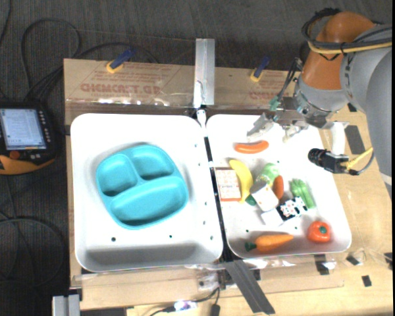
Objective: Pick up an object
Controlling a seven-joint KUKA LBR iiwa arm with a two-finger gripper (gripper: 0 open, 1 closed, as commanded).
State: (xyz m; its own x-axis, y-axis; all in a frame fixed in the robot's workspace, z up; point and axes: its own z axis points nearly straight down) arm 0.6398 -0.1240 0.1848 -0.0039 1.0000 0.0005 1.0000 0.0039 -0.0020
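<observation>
1. Nearest the camera, at the front of the right bin (342, 242), a carrot (273, 241) lay along the front wall, and a red tomato (320, 232) sat in the front right corner, near the carrot but apart from it.
2. Just behind those, a small black-and-white toy (290, 209) was touching a white block (264, 199), with a green vegetable (303, 193) just beside them on the right.
3. In the middle of that bin, a yellow banana (242, 176) curved next to a small printed box (228, 184) that lay against the divider between the bins; a green and orange piece (271, 176) sat just right of the banana.
4. Over in the left bin (85, 242), a turquoise divided plate (143, 184) with three compartments sat at a tilt, taking up the middle.
5. Further back in the right bin, a red sausage (251, 147) lay by itself on the white floor, well apart from the pile.
6. And there was the hand (276, 130), just behind and to the right of the sausage, its two pale fingers spread wide and nothing between them.
7. Above it, the orange band (332, 51) and the grey arm (375, 84) came in from the right.
8. Off the bench (368, 196) on the far left, a control tablet (18, 134) with a lit screen sat on the dark floor (66, 18).
9. At the very back, two clamps, blue and yellow (119, 60) (260, 69), held the cardboard sheet (138, 84) behind the bins.
</observation>
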